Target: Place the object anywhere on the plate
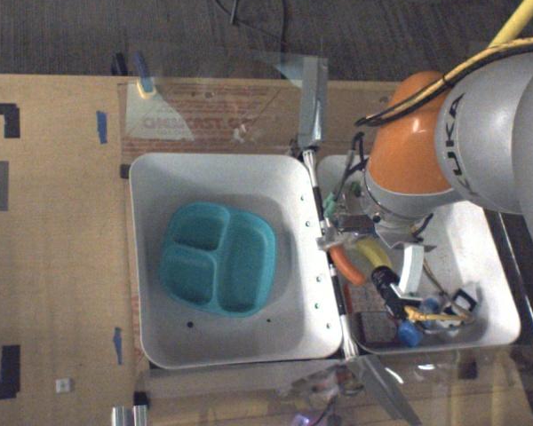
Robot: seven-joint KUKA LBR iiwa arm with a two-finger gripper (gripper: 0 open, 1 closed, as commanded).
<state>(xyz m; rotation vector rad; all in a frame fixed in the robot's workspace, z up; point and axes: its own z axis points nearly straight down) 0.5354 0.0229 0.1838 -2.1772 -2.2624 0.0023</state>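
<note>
The teal divided plate lies in the left white bin with nothing on it. My gripper hangs low over the right bin, close to the wall between the two bins, beneath the arm's orange band. Right by it lie an orange, carrot-like object and a yellow object. The wrist hides how the gripper stands relative to them.
At the front of the right bin lie a blue object, a dark flat item and a small black-and-white piece. The bulky grey arm covers that bin's back half. Brown bench surface with tape marks stretches to the left.
</note>
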